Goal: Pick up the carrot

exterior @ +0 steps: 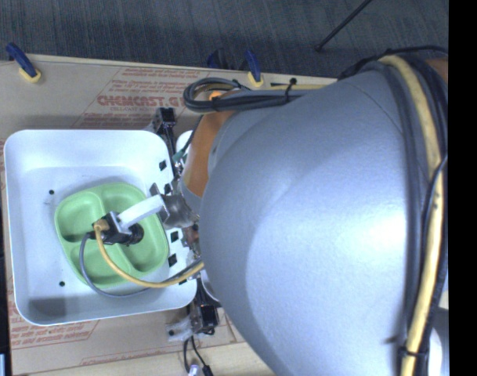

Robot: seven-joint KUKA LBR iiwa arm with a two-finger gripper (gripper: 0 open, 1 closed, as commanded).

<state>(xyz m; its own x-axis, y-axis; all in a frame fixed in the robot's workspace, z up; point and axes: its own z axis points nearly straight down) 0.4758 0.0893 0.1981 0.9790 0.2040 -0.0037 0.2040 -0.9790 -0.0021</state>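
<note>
My grey arm [316,225] takes up the right half of the camera view and covers the right bin. Its wrist, with the orange band [195,159], hangs over the right wall of the left bin [27,178]. The gripper [174,210] sits at that wall, mostly tucked under the wrist. A pale green, lobed dish-like thing [85,225] lies in the middle of the left bin, just left of the gripper. The arm hides whatever lies beneath it.
The bins rest on a brown board with red print [128,100], held by blue clamps [23,63] at the back edge. A black cable loop [215,92] lies on the board behind the wrist. The left bin's white floor [34,288] is bare around the green thing.
</note>
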